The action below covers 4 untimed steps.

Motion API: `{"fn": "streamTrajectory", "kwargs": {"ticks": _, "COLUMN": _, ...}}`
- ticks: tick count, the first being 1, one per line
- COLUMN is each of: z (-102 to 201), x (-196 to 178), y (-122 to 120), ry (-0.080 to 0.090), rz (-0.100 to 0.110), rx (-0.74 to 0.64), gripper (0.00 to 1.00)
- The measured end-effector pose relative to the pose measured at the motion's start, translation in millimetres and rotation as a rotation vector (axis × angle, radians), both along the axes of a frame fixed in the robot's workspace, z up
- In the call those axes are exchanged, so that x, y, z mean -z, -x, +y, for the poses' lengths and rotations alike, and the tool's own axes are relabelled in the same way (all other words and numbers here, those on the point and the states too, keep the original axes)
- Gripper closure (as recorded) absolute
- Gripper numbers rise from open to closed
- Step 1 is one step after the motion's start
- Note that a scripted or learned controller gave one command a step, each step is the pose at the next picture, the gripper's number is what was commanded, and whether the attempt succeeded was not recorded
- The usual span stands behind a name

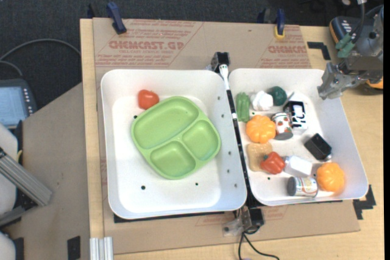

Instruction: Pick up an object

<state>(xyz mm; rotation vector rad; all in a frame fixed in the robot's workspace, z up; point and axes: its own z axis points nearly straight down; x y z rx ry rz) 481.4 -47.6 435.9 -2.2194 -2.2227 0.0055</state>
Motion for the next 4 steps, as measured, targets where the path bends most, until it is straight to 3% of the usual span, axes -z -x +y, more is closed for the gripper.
{"fn": "streamTrajectory", "kwargs": {"ticks": 1, "z": -51, "x": 88, "y": 3, "ry": -0.002, "rz": 0.009, "rx": 0.007, "gripper": 1.00}}
{"fn": "streamTrajectory", "kwargs": {"ticks": 2, "z": -69, "x": 135, "y": 2, "ry": -0.003, "rz": 0.006, "rx": 0.004, "gripper": 1.00}}
{"fn": "streamTrajectory", "kwargs": {"ticks": 3, "z": -84, "x": 158, "y": 3, "ry": -0.003, "rz": 0.004, "rx": 0.004, "gripper": 1.00}}
{"fn": "streamTrajectory", "kwargs": {"ticks": 4, "z": -98, "x": 153, "y": 2, "ry": -0.001, "rz": -0.002, "rx": 0.002, "gripper": 1.00}}
